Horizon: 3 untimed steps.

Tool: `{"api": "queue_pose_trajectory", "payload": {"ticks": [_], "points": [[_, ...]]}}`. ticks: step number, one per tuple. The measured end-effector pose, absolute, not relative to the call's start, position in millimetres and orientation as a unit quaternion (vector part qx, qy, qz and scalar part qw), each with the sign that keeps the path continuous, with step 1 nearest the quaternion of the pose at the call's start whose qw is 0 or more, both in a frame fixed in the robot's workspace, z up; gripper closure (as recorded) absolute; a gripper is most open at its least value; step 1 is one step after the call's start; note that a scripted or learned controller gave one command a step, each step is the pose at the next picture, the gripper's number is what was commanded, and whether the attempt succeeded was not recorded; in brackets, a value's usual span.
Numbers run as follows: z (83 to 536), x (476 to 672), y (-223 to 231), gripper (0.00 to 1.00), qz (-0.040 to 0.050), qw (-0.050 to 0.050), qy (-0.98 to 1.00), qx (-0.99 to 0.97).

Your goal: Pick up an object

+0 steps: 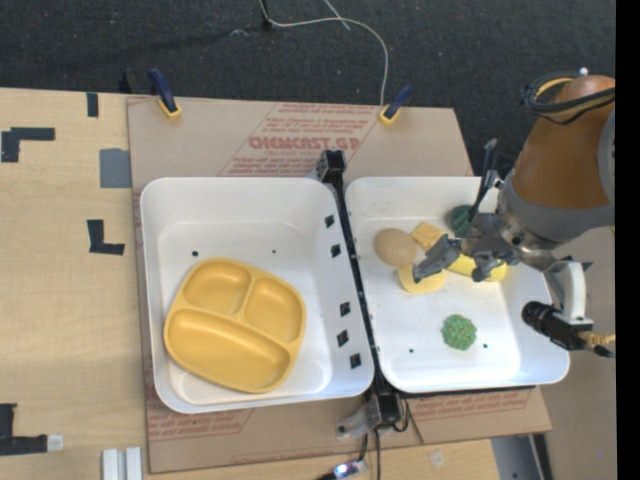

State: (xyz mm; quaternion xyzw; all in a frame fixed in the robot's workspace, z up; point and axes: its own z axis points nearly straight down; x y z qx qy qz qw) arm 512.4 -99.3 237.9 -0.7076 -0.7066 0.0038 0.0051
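My gripper (462,264) is low in the right bin (500,368), near its middle right. It is open, with one dark finger (434,262) on the left and the other at the right. A yellow piece (464,265) lies between and under the fingers. Just left of it are a yellow wedge (422,282), a tan rounded object (395,246) and a small yellow block (428,234). A dark green object (461,217) is partly hidden behind the wrist. A green broccoli-like ball (459,331) lies alone toward the front.
The left bin (200,203) holds a yellow divided plate (235,323). A black divider strip (345,268) runs between the bins. The grey and orange arm (565,168) covers the right bin's far right corner. Clamps (165,96) pin the cardboard at the back.
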Motion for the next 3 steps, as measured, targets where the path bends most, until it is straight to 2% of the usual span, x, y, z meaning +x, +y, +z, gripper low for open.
{"api": "queue_pose_trajectory", "payload": {"ticks": [1,3], "points": [[243.1,514.7,-99.2,0.00,0.0003,0.001,-0.708,-0.707],[147.5,502.1,-104.7,0.00,0.0021,0.003,-0.707,-0.707]]}}
